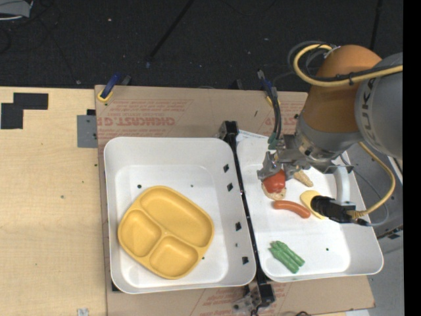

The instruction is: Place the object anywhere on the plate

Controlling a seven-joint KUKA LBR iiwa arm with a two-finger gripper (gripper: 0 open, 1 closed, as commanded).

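Because I cannot tell whether the grey gripper grips the round red plastic fruit beneath it in the right-hand white bin, it may slip short of the yellow divided plate.

Plain yellow, unpatterned, on the plate; plain white on the left bin and the right bin. Inside the right bin: red on the rounded piece, orange-red on the long curved piece, yellow on the crescent piece, tan on the small stick, green on the pod-shaped piece. Grey with an orange band on the arm; pale wood tone on the bench; brown with red lettering on the cardboard sheet.
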